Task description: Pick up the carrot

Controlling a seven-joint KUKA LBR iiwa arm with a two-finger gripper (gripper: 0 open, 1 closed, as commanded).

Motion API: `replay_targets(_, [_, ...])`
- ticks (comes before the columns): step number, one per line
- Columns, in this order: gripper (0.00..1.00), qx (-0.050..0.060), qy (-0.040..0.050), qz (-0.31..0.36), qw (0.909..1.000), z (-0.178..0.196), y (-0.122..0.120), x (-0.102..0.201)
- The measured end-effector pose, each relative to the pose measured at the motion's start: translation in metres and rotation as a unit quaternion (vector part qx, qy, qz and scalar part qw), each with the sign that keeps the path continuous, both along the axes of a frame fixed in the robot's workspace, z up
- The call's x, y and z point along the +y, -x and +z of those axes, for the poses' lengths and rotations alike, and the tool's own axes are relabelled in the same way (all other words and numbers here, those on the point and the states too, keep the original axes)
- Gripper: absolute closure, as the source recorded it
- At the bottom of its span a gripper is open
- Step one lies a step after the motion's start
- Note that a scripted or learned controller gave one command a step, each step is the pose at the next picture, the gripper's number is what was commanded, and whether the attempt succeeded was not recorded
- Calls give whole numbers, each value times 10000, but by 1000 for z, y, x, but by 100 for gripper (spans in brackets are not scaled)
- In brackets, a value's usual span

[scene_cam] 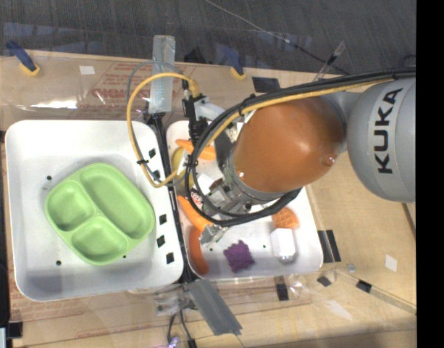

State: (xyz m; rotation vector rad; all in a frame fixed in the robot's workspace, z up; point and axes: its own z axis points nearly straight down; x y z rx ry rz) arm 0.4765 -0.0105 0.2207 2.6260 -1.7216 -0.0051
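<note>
The arm (294, 151) leaned in low over the right bin (308, 256), its big orange band blocking most of what lay beneath. The end effector (211, 232) seemed to be down near the bin's left wall, under a tangle of cables, and I couldn't tell what state it was in.

The carrot (195, 256), as best I could judge, was the orange piece lying along that left wall toward the near corner, with more orange showing just above it. A purple toy (238, 255) sat just beside it, a white block (283, 243) farther right, and another orange thing (287, 217) near that. The left bin (19, 194) held a green divided plate (98, 212).

It looked like the reach-and-grasp step, not yet a lift. The next move would call for closing squarely on the carrot despite the wall pressing close, then rising straight.
</note>
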Motion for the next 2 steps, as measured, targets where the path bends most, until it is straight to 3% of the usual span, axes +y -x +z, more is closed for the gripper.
replay_targets(1, [100, -29, -12, 2082, 9781, 41, -1, 19])
replay_targets(2, [100, 2, -27, 4094, 9124, -9, -19, -32])
